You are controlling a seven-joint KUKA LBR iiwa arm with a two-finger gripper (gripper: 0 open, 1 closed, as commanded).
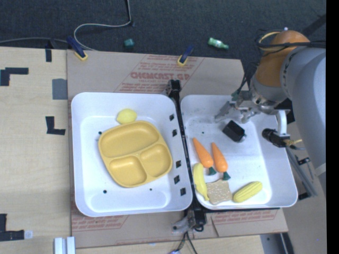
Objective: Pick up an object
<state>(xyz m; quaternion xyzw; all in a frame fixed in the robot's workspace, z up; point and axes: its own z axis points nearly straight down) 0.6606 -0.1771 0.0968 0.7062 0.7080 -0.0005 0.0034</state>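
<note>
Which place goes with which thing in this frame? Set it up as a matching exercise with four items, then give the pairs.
Things:
1. yellow divided tray
2. lemon
3. corn cob
4. two carrots

Places:
A. right bin, near the front right corner
B. left bin, at the tray's far edge
C. middle of the left bin
D. right bin, side by side near its middle

Pairs: 1-C, 2-B, 3-A, 4-D
</note>
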